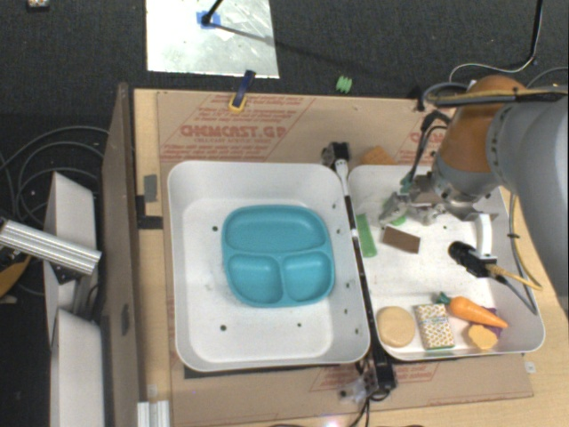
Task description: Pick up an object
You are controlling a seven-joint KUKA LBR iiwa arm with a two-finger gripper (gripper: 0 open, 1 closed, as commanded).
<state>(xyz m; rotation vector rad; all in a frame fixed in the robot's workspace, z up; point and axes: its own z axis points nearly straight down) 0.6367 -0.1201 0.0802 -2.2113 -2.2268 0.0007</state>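
— Brown, small and flat: a block (402, 238) lying on the white floor of the right bin (422, 278), toward its far left part. Likeliest pick, judging by the closeness of the tool.

— And the tool (397, 212)?

— Hanging just beyond the block, perhaps touching its far edge; hard to say from this slant. Nothing visibly held. Cannot tell how far open or closed.

— Why there and not over the rest?

— Probably for the free room: bare white floor on the block's near and right sides, so an easy approach from above. Only a green strip (364, 237) close by, laid along the bin wall by the divider, just left of the block.

— Other candidates?

— Lined along the near rim, well apart from the tool: a round tan disc (396, 326), a speckled square (434, 327), a carrot (476, 310) and a small orange piece (483, 336). Close-packed, some seemingly touching, hence harder to take singly.

— Left bin (191, 238)?

— Bearing a teal divided plate (277, 254) in its middle. Broad and shallow, probably poor for a two-finger grip, and on the far side from the arm (498, 149) reaching in from the right.

— And beneath?

— Both bins side by side on a brown sheeted surface (240, 127), likely to put everything within one reach.
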